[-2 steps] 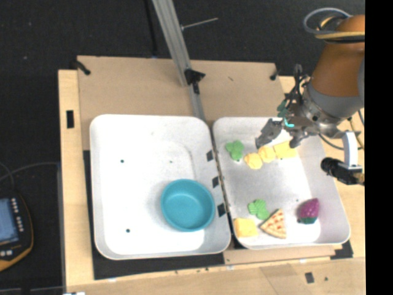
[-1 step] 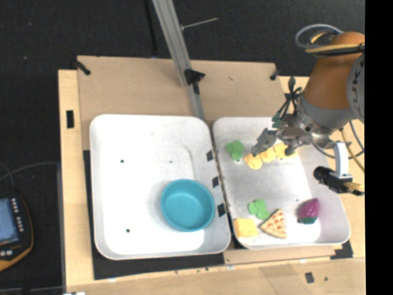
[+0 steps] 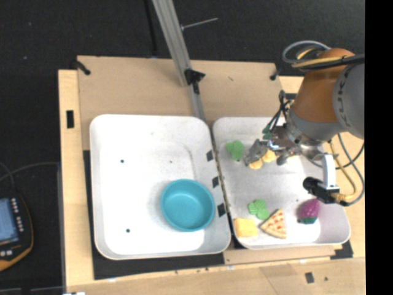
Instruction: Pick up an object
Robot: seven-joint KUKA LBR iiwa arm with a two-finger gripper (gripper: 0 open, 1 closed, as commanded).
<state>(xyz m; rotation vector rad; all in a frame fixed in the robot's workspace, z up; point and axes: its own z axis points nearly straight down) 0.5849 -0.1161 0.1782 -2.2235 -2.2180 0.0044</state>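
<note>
Two shallow white bins sit side by side on a wooden bench. Inside the right bin (image 3: 344, 229), near its far edge, the gripper (image 3: 265, 155) straddles a small yellow toy (image 3: 264, 160) with spread fingers, not yet closed. Light, rigid plastic, likely slick; squeezing across its narrow middle seems safest.

A tan wooden bench (image 3: 141, 91) is seen against a dark, speckled floor (image 3: 37, 23). A grey metal pole (image 3: 172, 32) slants up from the bench's far edge. A handheld screen device (image 3: 12, 223) lies beyond the left edge.
</note>
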